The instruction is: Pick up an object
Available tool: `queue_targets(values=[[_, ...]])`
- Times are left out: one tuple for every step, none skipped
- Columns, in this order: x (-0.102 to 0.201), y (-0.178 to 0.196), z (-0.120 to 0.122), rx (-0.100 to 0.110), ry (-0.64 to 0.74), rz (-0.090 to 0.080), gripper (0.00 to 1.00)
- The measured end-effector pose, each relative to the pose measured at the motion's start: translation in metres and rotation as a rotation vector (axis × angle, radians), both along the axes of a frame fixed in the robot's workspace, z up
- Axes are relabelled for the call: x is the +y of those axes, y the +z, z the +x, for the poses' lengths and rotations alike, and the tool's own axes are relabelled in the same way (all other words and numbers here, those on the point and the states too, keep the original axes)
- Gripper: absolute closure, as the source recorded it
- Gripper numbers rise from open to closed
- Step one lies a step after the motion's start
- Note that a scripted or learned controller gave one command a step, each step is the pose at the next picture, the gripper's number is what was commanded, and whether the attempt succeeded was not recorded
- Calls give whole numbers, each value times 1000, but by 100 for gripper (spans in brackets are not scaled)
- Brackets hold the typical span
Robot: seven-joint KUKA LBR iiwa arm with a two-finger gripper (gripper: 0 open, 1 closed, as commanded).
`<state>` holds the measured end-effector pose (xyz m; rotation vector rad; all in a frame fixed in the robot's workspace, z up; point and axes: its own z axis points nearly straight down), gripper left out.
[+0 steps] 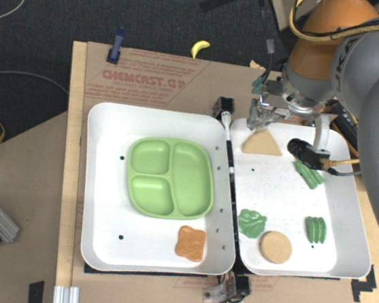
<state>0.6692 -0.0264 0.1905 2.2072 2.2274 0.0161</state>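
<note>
The claw (260, 120) hovers just above the tan wedge (262, 145) — its spread I cannot tell — so next comes descent and grip.

Only legible txt: red print "CHEMCAST G P" on the brown cardboard sheet (151, 74) under the bins, top edge, behind the left bin. Smaller red line beneath it, too blurred to read. No other labels, nos. or signs readable.
</note>
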Motion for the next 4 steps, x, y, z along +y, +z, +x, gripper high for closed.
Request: queue_targets(values=[[108,27,-2,5,3,3,100],[147,212,-1,-11,-3,2,100],[222,248,-57,4,2,3,100],[253,129,-64,25,-6,-6,100]])
